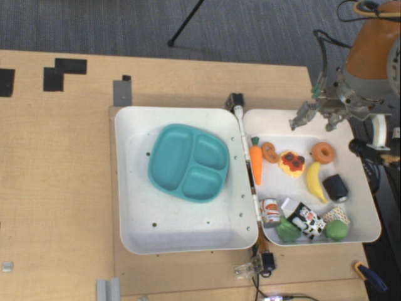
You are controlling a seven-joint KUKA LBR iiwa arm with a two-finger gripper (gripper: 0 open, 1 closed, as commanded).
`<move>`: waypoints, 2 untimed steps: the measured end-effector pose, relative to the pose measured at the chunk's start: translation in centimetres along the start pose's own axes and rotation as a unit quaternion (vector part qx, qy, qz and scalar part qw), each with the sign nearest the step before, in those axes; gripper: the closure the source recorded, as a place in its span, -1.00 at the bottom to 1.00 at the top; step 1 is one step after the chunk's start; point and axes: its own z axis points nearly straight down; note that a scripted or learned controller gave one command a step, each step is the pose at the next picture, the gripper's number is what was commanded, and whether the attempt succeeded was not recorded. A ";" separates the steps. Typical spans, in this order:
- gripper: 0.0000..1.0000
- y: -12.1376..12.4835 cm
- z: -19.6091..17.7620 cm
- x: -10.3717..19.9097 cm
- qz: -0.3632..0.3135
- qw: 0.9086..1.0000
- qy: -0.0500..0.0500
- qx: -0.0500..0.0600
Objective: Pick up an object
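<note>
My gripper (316,118) hangs over the far edge of the right bin (369,215), fingers spread open with nothing between them. Below it in that bin lie a donut (322,152), a small tart with red berries (292,162), a banana (314,182), a black block (335,187), a carrot (255,161) and a small pretzel-like ring (270,152). At the near end sit a small can (270,211), a green pepper (287,230), a black-and-white carton (306,221) and a green ball (336,230).
The left bin (135,231) holds a teal divided plate (188,162). A clamp and cable (237,105) sit at the far joint between the bins, another clamp (258,263) at the near joint. The wooden bench (56,187) extends left.
</note>
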 end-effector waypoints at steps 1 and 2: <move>-1.00 -3.4 12.8 -4.3 0.002 1.000 0.000 -0.001; -1.00 -10.2 13.3 -5.2 0.002 1.000 -0.002 -0.006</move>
